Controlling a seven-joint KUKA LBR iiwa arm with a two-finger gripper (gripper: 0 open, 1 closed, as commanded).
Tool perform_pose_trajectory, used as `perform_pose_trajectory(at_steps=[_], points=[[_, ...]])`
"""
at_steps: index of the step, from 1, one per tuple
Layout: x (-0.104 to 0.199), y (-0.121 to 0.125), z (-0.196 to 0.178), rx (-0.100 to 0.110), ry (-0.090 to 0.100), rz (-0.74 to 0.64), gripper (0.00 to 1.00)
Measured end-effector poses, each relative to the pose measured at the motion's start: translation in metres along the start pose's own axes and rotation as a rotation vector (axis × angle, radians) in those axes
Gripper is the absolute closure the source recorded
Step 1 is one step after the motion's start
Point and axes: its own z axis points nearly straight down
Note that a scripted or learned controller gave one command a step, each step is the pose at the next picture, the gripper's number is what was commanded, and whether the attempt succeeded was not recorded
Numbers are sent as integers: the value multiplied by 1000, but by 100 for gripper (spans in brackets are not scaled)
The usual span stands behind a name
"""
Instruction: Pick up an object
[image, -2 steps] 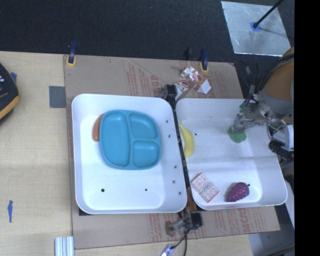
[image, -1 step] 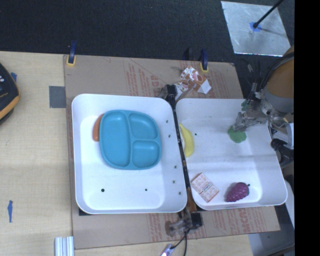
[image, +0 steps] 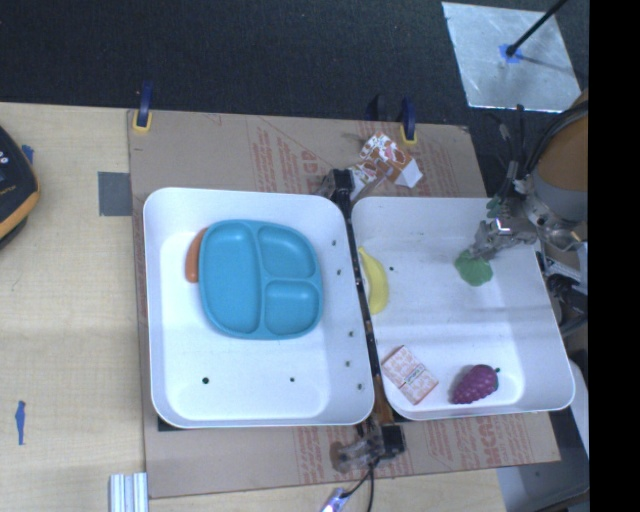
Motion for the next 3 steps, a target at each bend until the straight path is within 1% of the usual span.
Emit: perform_pose_trajectory(at_steps=[1,2,3], points=[[0,0,0,0,0,0,0],[-1,0,-11,-2,-2,-2,100],[-1,0,-10,-2,-2,-2,0]])
